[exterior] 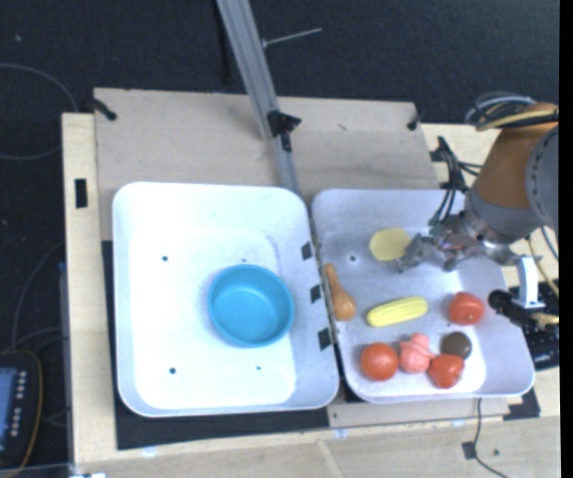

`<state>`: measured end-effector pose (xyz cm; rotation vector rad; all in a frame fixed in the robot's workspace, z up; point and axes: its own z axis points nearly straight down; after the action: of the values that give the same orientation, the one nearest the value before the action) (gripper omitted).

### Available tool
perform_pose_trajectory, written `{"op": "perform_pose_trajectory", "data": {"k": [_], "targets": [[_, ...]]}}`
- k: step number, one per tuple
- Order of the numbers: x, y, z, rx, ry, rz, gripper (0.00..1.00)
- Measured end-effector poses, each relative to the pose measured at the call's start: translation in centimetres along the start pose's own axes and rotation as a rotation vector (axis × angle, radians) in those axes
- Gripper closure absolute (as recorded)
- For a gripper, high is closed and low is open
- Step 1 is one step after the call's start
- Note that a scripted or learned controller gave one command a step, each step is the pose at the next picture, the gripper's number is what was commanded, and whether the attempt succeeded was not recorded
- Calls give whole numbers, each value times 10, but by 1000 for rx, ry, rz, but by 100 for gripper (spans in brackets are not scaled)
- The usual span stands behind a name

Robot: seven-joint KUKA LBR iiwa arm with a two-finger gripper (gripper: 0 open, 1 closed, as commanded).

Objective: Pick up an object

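Right bin (pixel 366 217): scattered toy food (pixel 397 312).

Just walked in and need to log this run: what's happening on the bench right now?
The KUKA arm reaches in from the right, its gripper low over the right bin, right beside a flat yellow piece. Nothing is visibly held. That bin also holds a yellow corn cob, an orange carrot by the left wall, a red tomato, a pink item, two more red pieces and a brown one. The left bin holds a blue bowl.
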<state>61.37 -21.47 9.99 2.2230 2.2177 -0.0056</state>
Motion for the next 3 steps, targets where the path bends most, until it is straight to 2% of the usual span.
{"op": "perform_pose_trajectory", "data": {"k": [1,3], "targets": [[-1,2,-15,-10,-2,0,100],[-9,5,-140,-11,3,-9,100]]}}
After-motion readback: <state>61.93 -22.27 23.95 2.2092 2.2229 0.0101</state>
